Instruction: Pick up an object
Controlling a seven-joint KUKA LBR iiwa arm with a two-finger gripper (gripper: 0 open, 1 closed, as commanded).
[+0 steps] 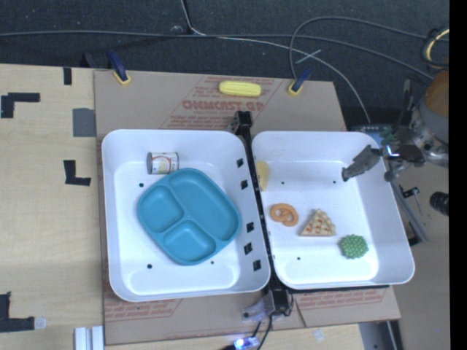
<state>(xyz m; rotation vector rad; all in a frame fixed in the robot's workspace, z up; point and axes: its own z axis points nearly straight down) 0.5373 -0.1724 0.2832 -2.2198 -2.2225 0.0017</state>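
Note:
The right bin (321,148) holds an orange pretzel (283,214), a triangular pizza slice (318,224), a green broccoli-like piece (354,246) and a pale yellow piece (261,173) against its left wall. My gripper (372,170) hangs over the right bin's upper right edge, open, with nothing between its fingers. One dark finger (356,168) points down-left into the bin. The gripper is well above and to the right of the pizza slice.
The left bin (117,152) holds a blue divided plate (188,214) and a small can (162,162) lying on its side. A yellow object (239,88) lies on the cardboard behind the bins. Cables run across the dark back area.

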